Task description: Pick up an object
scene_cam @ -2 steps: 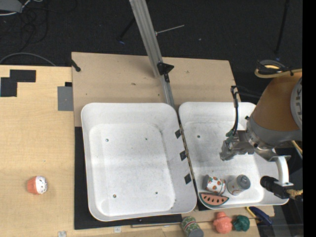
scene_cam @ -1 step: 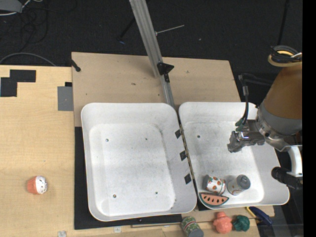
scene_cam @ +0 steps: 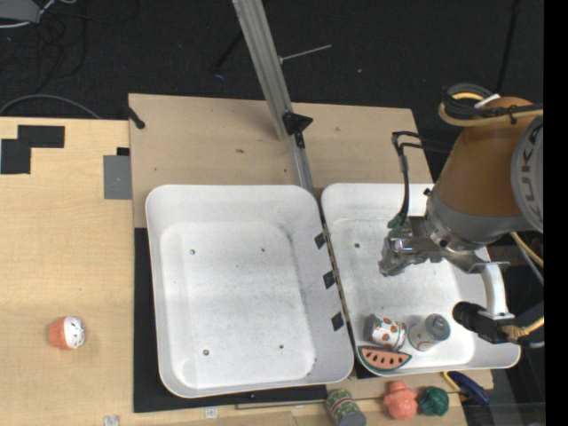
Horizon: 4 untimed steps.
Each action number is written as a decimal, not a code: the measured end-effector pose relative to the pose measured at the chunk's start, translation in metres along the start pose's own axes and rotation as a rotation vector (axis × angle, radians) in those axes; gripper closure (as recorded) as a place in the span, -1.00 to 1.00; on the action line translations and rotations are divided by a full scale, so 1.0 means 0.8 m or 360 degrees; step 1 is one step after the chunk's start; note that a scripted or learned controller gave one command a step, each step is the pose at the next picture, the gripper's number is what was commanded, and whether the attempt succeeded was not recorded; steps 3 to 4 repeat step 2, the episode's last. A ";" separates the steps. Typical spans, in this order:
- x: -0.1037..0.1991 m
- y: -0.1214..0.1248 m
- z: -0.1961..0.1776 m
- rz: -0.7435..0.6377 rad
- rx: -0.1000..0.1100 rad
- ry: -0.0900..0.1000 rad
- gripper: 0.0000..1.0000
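Jaws (scene_cam: 397,257) hovering over right bin (scene_cam: 373,216), can't tell if spread or pressed together tbh. Small mug (scene_cam: 387,332), grey can (scene_cam: 432,329), watermelon slice (scene_cam: 384,358) all below jaws, near front rim.

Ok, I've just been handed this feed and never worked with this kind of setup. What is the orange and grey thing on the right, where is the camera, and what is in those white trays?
You have one fixed camera, above the bench, looking down at a slant. The orange and grey bulk is the robot arm, reaching in from the right. Its metal gripper hangs over the right shallow white bin; nothing shows between its fingers, so it holds nothing as far as I can see. Near that bin's front edge lie a small white and red cup, a grey round metal piece and a watermelon slice toy. The left shallow white bin sits beside it. A small red and white ball lies off on the wooden bench at far left.
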State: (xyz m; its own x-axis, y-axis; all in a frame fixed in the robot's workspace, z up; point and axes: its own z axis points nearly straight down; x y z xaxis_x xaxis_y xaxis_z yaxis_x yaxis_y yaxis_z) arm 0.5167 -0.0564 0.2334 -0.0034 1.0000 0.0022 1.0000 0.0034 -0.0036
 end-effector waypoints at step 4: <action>0.128 0.041 -0.001 0.0000 -0.0004 -0.0003 1.00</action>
